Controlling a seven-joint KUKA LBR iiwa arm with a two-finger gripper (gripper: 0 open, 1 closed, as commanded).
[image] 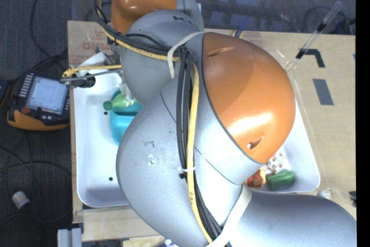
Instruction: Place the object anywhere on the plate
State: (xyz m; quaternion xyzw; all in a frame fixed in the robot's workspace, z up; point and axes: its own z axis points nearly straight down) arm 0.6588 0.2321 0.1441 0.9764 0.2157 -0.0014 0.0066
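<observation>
Seeing one grey and orange arm looming over two white bins: left bin and right bin, both sitting on the table. Spotting one blue plate peeking out in the left bin, one green object touching its upper edge; long axis impossible to judge. Lying in the right bin: one green vegetable, one orange piece.

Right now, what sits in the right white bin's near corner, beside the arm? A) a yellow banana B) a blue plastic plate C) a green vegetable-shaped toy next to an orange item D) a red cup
C: a green vegetable-shaped toy lies beside a small orange item in the right white bin.
</observation>
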